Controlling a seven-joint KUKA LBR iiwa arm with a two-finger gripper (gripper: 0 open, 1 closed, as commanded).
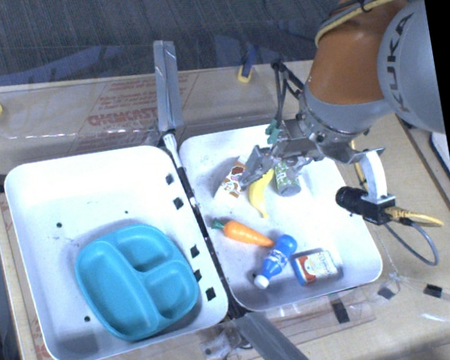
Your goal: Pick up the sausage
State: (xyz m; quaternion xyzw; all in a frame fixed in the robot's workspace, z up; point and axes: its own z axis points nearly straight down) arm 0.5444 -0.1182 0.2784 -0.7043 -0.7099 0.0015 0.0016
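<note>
Nearest, by the right bin's (355, 268) front wall, lie a red-labelled carton (315, 266) and blue bottle (274, 260), then a carrot (245, 232). Farther back, the hand (278, 166) hovers over a banana (260, 194); sausage unidentifiable.

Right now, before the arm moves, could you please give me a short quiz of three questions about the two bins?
1. True or false: the blue tray lies in the left bin.
2. What lies right beside the bottle? A) carton B) banana C) tray
3. Fill in: the gripper hangs over the ___ bin.

Key: 1 true; 2 A; 3 right.
</note>
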